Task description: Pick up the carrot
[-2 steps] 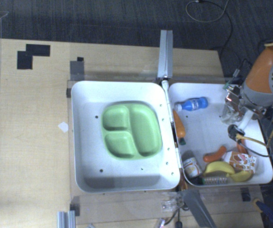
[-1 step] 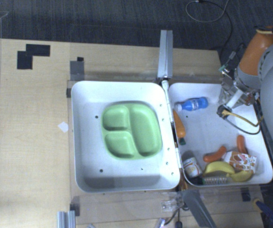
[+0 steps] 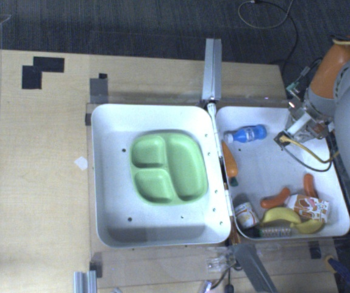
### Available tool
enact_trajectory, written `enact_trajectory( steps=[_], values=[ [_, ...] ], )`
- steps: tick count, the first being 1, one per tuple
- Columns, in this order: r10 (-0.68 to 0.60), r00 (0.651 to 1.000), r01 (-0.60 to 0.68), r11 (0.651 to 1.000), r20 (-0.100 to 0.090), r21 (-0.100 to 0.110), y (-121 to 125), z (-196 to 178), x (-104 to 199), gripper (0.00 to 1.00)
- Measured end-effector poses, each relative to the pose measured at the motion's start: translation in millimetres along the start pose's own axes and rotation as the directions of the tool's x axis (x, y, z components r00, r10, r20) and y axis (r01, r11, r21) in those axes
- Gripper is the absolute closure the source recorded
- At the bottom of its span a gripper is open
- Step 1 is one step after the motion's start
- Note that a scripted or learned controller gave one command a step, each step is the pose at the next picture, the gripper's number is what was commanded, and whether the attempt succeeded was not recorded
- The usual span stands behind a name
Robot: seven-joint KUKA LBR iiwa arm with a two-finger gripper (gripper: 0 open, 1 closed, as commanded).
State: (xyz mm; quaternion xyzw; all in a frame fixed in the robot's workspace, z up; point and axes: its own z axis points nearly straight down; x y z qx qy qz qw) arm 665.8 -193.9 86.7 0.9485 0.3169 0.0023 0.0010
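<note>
The carrot (image 3: pixel 228 159) is a slim orange piece with a dark end. It lies lengthwise against the left wall of the right bin (image 3: pixel 266 112), just below a small blue bottle (image 3: pixel 246 133). My gripper (image 3: pixel 299 127) hangs over the upper right part of that bin, to the right of the bottle and well apart from the carrot. Nothing shows held in it.
The left bin (image 3: pixel 108 218) holds a green divided plate (image 3: pixel 167 166). At the front of the right bin lie a small can (image 3: pixel 244 213), two reddish sausages (image 3: pixel 276 197), a banana (image 3: pixel 291 217), a printed carton (image 3: pixel 312 208) and a dark brush-like piece (image 3: pixel 274 231).
</note>
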Motion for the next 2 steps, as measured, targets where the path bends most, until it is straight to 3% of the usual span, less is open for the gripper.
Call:
enact_trajectory(
  steps=[1,2],
  values=[
    [-0.346,0.938,0.346,0.938,-0.001,-0.002,-15.2,-0.7,-4.8,1.0],
    [-0.101,0.995,0.101,0.995,0.0,0.0,-5.5,-26.0,10.0,1.0]
  ],
)
